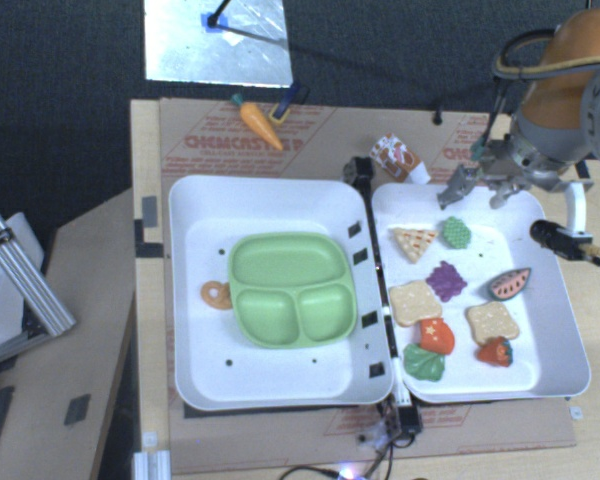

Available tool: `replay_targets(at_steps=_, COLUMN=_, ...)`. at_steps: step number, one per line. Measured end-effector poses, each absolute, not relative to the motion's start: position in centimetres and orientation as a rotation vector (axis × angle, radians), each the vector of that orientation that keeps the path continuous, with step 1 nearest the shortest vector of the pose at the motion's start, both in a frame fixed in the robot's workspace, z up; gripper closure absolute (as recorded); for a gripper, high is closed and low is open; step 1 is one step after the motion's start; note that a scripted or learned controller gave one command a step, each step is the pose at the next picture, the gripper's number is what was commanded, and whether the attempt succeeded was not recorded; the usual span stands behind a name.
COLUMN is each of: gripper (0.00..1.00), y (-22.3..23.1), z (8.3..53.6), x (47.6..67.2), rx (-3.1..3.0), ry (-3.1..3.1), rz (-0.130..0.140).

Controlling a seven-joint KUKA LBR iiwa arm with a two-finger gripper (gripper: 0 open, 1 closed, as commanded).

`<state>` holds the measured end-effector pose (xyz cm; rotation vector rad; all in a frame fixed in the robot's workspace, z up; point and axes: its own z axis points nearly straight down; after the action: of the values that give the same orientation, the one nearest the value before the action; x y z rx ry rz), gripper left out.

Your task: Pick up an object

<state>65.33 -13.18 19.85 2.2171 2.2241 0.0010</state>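
Camera view, looking down on the bench at a slant:

Right bin (565,343), white, shallow, holds the toy food on offer for the pick:
- pizza wedge (414,240), upper left part, tip towards the lower left
- green knobbly piece (456,233), just beside the wedge on its right
- purple grape cluster (446,282), mid bin, long axis roughly upright in the frame
- watermelon slice (509,284), right of the grapes, long axis tilted up to the right, rind on the lower side
- two bread slices, one at left (414,302) and one at right (492,321), lying flat
- tomato (437,336), touching the left bread slice at its lower edge
- green leafy piece (424,363), just below the tomato
- strawberry (495,352), just below the right bread slice

Left bin (195,228), white, holds a green divided tray (288,288) with three compartments; a small brown ring (216,295) lies against the tray's left side.

Behind the bins: an orange carrot (259,125) lying slantwise on the cardboard, and a red-and-white packet (397,157) near the right bin's far left corner; its print is too small to read.

Cardboard sheet (310,130) under the bins: red lettering, blurred, not legible.

Gripper (480,186): above the right bin's far rim, fingers spread apart, nothing between them, touching no object; the green knobbly piece lies near, below it
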Motion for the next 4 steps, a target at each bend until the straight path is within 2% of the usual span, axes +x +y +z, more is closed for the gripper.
replay_targets(at_steps=2, gripper=0.0, y=-13.8, z=9.2, x=65.5, rx=2.214, ry=2.218, rz=0.005)
replay_targets(at_steps=3, gripper=1.0, y=-13.8, z=10.6, x=65.6, rx=2.213, ry=2.218, rz=0.011)
replay_targets(at_steps=4, gripper=1.0, y=-13.5, z=15.6, x=66.7, rx=2.211, ry=2.224, rz=0.007)
